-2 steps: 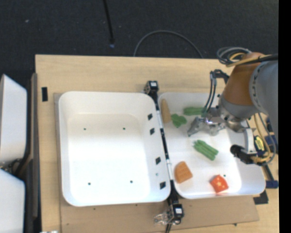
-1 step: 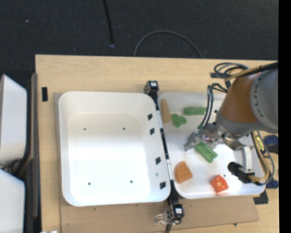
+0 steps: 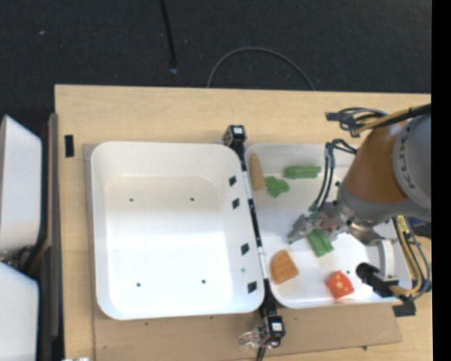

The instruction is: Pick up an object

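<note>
My gripper hangs low in the right bin, reaching in from the right under the orange wrist band. A green block lies right at its fingertips; I cannot see whether it is between them. Around it in the same bin lie an orange block, a red cube, a tan block, a small green piece and a long green piece.
The left bin stands beside the right one, with a black clipped divider rim between them. The arm's body and cables cover the right bin's far right side. White boxes stand at the left edge.
</note>
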